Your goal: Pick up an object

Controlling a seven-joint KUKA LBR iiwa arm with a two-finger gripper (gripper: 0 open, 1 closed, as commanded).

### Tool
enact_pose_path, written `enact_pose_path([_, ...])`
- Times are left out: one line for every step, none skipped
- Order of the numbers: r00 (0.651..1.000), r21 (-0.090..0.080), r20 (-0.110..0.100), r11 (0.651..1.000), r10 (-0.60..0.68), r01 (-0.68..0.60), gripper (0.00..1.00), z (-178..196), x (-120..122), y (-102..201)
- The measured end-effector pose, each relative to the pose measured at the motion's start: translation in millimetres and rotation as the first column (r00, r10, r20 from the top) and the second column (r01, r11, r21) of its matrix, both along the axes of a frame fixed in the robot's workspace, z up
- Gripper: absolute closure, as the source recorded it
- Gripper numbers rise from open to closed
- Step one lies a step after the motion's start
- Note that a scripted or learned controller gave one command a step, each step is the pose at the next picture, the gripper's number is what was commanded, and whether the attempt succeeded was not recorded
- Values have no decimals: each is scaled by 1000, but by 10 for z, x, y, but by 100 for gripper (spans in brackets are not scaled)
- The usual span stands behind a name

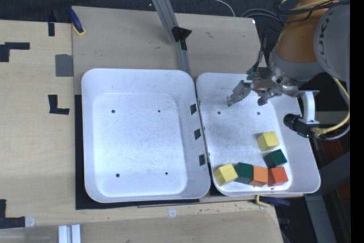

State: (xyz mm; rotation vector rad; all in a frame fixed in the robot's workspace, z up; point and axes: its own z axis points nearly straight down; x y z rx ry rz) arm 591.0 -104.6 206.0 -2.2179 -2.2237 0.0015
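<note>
White plastic bins, shallow, rounded corners, speckled floors. Right bin (227,122) holds blocks clustered at 5 o'clock corner: yellow block (268,140), dark green block (276,157), second yellow block (226,173), green block (244,169), orange block (260,174), red-orange block (277,176). Small matte cubes, several touching; crowding likely hampers finger entry. Gripper (248,94) hangs over bin's 12 o'clock end, well apart from blocks, fingers spread, nothing between them. Left bin (96,122) bare. Pick not yet made.
</note>
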Motion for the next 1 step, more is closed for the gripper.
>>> enact_pose_path([1000,-3,-3,1000,-10,10,0,89,-670,-643])
